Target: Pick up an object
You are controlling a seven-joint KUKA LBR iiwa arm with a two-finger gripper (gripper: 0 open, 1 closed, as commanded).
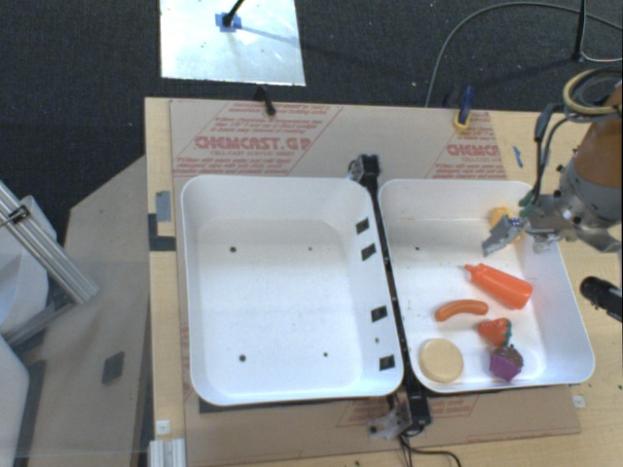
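Note:
My gripper point(519, 238) hangs over the back right part of the right bin point(565, 290), with its two fingers spread apart and nothing visible between them. A small yellow object point(500, 214) lies just behind the left fingertip point(496, 237). In front of the gripper lies an orange carrot-shaped object point(500, 284). Further forward are an orange sausage shape point(460, 309), a small red piece point(494, 331), a purple piece point(505, 362) and a cream round disc point(441, 360).
The left bin point(195, 261) sits beside the right one, with a black clip strip point(380, 280) along the shared wall. Cables point(545, 134) trail behind the arm at the back right. A metal plate point(231, 27) lies beyond the bench.

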